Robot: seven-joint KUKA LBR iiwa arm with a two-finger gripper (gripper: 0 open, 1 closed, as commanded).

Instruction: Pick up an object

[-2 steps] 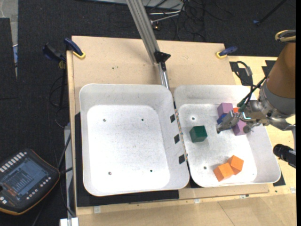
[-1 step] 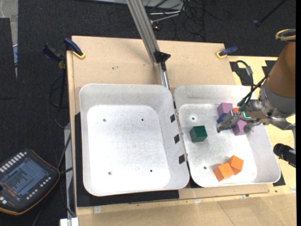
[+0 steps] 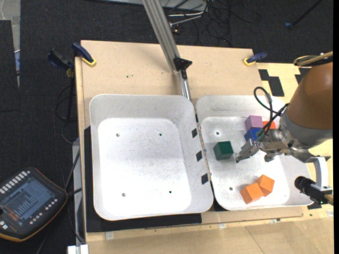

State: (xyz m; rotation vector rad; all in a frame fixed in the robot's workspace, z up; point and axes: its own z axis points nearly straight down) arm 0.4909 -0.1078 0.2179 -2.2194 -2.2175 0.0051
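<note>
The right bin point(image 3: 222, 197) holds a dark green cube point(image 3: 223, 150) near its middle left. A purple block point(image 3: 253, 122) and a blue block point(image 3: 251, 134) lie further back, the blue one partly hidden by the arm. Two orange blocks point(image 3: 258, 189) sit together near the bin's front. My gripper point(image 3: 244, 153) hangs low over the bin, just right of the green cube and in front of the blue block. Nothing shows between its tips.
The left bin point(image 3: 100, 142) stands beside the right one on the wooden bench. A metal pole point(image 3: 164, 30) slants down to the bins' back edge. Clamps point(image 3: 85, 54) sit at the bench's back corners. A teach pendant point(image 3: 26, 202) lies off the bench at the lower left.
</note>
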